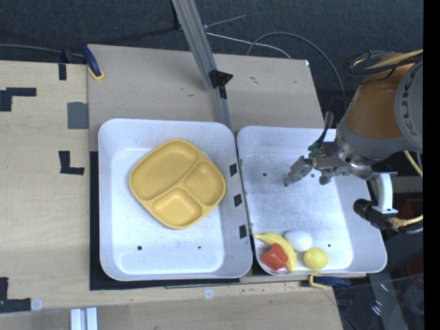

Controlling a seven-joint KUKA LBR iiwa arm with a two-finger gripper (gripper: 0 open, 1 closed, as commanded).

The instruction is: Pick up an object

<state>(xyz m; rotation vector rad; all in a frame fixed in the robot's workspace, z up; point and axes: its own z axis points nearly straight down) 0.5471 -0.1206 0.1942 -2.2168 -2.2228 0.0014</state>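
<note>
We see the arm [381, 112] reaching in from the right over the right bin [275, 146]. The gripper [292, 177] hangs above the bin's bare middle floor, its tip pointing left and slightly down. We cannot tell the gripper's state; nothing is seen in its grasp.

The objects lie clustered at the right bin's near edge, well apart from the gripper. We note a banana [282, 243] curving along the left of the cluster, a red object [274, 256] tucked against it, a white egg-shaped object [298, 239] just beside the banana, and a yellow ball [315, 258] to the right, close to the white one.

The left bin [113, 184] holds a yellow divided plate [177, 182] with three compartments, lying flat and turned at an angle in the bin's far half.
</note>
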